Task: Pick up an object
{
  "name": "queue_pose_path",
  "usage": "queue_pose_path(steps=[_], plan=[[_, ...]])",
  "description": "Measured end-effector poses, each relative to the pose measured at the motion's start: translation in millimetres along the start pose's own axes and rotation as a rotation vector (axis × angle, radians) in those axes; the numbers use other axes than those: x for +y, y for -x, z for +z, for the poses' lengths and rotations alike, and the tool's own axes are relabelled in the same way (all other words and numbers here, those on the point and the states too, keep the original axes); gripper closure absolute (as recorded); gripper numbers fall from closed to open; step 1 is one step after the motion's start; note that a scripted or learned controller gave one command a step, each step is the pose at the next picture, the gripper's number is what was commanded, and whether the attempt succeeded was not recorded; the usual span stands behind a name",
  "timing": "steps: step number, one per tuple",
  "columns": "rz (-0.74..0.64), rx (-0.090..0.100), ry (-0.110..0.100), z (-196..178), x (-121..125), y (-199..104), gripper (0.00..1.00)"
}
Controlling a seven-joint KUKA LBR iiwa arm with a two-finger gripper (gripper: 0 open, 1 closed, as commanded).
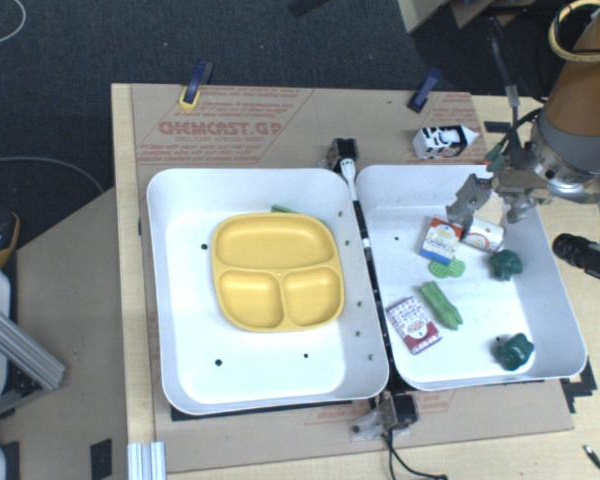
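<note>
A green item (pixel 283 209) is mostly hidden behind the yellow divided plate (pixel 277 270), so its kind cannot be told. The arm (pixel 580 108) is cut off by the right edge. The print on the small red-and-white packets (pixel 413 324) is too small to be read.

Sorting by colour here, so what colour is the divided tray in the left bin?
Yellow. The divided tray shows plainly in the camera view.

You see a red-and-white packet (pixel 441 239), green pod (pixel 442 303), red card (pixel 413 324) and two dark green pieces (pixel 513 350) lying in the right bin (pixel 550 318).
</note>
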State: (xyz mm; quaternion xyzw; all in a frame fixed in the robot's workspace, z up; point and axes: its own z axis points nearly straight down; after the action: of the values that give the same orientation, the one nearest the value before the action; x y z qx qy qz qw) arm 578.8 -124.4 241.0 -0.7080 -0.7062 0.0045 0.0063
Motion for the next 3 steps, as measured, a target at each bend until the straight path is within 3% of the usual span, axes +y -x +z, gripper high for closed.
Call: queue_pose_path(steps=[1,3], plan=[[-0.002,-0.002,0.014,-7.5,2.3,0.0,0.0],[-0.001,0.0,0.007,91.5,-12.8,4.4,0.0]])
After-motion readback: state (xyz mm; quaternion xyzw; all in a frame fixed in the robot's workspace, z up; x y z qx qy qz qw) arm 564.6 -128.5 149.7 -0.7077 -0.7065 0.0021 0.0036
